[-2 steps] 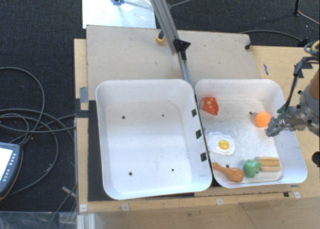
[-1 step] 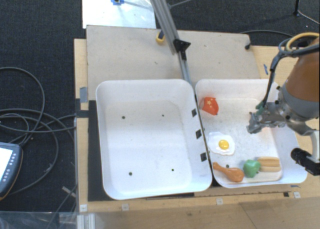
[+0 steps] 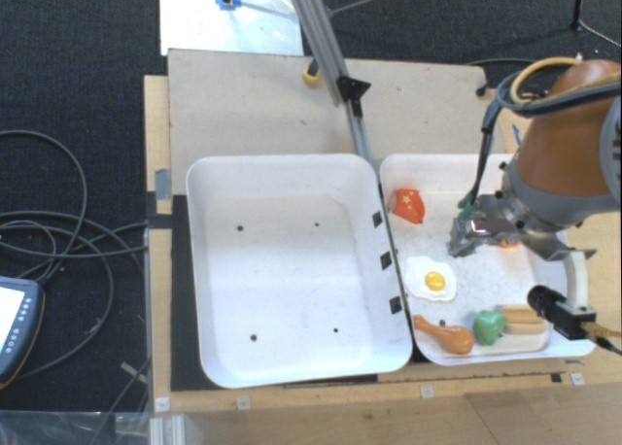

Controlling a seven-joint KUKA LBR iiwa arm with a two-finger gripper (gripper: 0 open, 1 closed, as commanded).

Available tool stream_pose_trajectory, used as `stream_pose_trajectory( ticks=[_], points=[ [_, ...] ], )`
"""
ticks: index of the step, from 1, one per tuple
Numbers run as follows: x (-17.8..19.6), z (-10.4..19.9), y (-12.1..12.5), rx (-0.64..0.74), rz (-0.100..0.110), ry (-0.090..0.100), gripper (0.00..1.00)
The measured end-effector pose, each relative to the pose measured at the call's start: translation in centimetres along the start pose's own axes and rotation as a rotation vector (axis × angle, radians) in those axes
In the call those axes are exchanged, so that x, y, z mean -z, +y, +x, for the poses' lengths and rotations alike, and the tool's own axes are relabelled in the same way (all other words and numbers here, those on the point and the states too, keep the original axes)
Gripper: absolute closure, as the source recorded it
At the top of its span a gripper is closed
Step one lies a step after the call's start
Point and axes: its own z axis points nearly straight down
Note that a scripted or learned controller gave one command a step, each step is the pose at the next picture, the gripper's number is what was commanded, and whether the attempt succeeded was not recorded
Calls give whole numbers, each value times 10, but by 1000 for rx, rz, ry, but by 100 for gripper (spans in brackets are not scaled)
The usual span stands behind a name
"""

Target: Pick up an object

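Observation:
The right bin (image 3: 442, 169) holds several toy foods: a red piece (image 3: 408, 205) at the back left, a fried egg (image 3: 431, 280) in the middle, a brown drumstick (image 3: 446, 333) at the front, a green piece (image 3: 489, 325) and a hot dog (image 3: 523, 319) at the front right. My gripper (image 3: 473, 231) hangs low over the middle of this bin, to the right of the red piece and behind the egg. No object shows between its fingers.
The left bin (image 3: 292, 268) lies beside the right one, its shared rim marked with black tabs. A grey pole (image 3: 321, 25) slants down to the bins' back junction. Cables and a tablet lie on the floor at left.

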Motion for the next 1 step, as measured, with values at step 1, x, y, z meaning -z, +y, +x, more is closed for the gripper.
stream_pose_trajectory(
  ticks=[1],
  points=[
    [-11,45,-9,-2,2,0,100]
  ],
)
